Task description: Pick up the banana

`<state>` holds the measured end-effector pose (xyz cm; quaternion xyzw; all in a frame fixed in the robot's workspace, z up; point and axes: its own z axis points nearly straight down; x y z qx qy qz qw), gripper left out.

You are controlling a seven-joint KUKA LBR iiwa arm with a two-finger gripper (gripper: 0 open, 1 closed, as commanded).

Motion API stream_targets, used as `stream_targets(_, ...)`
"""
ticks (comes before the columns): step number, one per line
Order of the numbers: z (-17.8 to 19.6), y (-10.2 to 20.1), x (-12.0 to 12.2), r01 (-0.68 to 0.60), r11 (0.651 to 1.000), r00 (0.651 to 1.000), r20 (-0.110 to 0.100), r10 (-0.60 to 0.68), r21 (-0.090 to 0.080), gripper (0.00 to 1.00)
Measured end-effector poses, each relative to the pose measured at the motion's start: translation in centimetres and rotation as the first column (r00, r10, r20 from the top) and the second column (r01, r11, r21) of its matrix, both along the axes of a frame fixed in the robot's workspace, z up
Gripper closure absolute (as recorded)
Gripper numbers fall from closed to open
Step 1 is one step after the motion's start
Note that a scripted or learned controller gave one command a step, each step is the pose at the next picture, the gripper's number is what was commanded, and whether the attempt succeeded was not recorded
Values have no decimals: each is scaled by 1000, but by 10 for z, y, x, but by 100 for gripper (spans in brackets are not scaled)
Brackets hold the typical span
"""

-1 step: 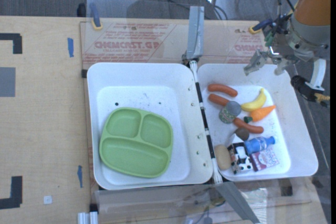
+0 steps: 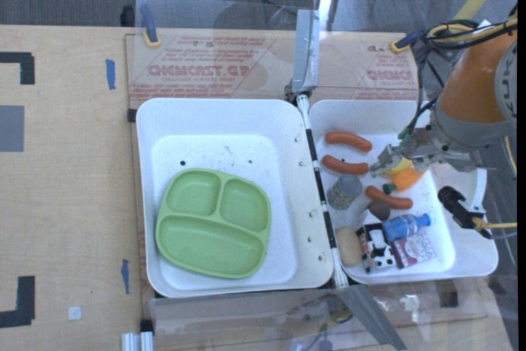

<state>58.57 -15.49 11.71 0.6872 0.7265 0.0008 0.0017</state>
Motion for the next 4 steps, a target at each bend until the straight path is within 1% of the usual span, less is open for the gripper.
stream_targets(1,-31,-52,44,-42,999,999,1,42,5,0)
stream_targets(2,-19,-54,45,-41,999,999,5,41,1,100)
stream_targets(3,-31,-64,78,43,999,999,-17,-43,1,100)
stream_targets(4,82,19,83,138,990,990,1,-138,0,100)
